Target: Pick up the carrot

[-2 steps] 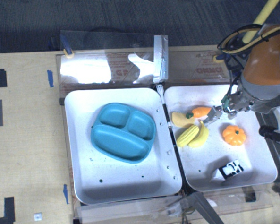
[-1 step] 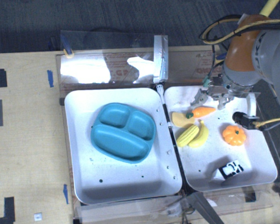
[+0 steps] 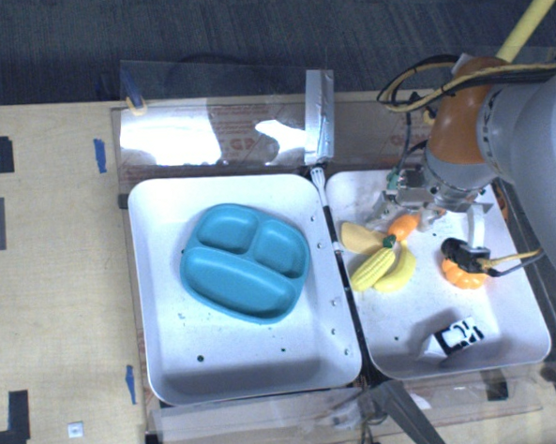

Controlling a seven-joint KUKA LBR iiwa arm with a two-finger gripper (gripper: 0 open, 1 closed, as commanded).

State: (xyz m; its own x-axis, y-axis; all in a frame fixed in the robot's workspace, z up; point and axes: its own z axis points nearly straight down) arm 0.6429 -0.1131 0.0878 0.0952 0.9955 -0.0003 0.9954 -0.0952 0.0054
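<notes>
Carrot [image 3: 402,226]: lies in the right bin [image 3: 511,338], just beside the bananas [image 3: 382,266], under the claw.
Claw [image 3: 416,201]: low above the carrot; grip state cannot be told.
Left bin [image 3: 161,299]: holds a blue tray [image 3: 246,261].

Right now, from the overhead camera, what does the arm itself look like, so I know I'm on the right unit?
The arm is a thick, rounded grey body with a glossy orange band above the wrist. Yellow and black cables loop around the band. Below it sits a small metallic gripper with pale hardware. I can make out no lettering or markings on it.
</notes>
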